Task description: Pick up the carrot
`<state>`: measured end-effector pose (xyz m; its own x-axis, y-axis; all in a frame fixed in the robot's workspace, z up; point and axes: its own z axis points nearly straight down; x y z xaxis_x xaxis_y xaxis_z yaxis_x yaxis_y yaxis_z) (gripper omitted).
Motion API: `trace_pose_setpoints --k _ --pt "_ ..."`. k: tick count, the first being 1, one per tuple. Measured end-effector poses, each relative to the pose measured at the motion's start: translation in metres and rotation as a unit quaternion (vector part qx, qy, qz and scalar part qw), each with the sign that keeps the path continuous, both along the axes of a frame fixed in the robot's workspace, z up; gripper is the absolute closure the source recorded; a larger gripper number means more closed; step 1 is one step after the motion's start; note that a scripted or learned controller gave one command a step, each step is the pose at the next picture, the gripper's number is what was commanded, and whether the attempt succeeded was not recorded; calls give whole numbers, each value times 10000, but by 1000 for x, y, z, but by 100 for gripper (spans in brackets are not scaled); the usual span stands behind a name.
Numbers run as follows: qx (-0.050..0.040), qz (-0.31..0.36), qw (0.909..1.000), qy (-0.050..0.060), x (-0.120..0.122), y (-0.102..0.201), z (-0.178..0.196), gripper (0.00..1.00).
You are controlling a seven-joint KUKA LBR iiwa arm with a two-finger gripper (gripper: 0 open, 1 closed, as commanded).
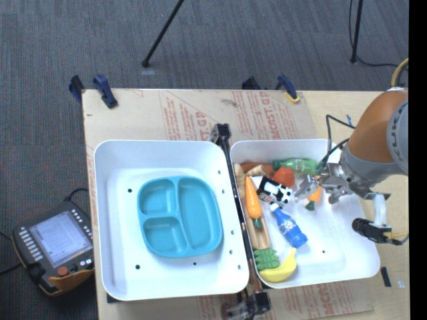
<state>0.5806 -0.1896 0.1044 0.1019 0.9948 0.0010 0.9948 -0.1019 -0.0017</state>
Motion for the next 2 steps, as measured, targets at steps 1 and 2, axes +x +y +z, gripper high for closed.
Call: trace_pose_setpoints --k 1,2 --pt "-97 1453 9893 -38 25 12 -5 0" --pt "-50 1451 9894 -54 26 17 1 100"
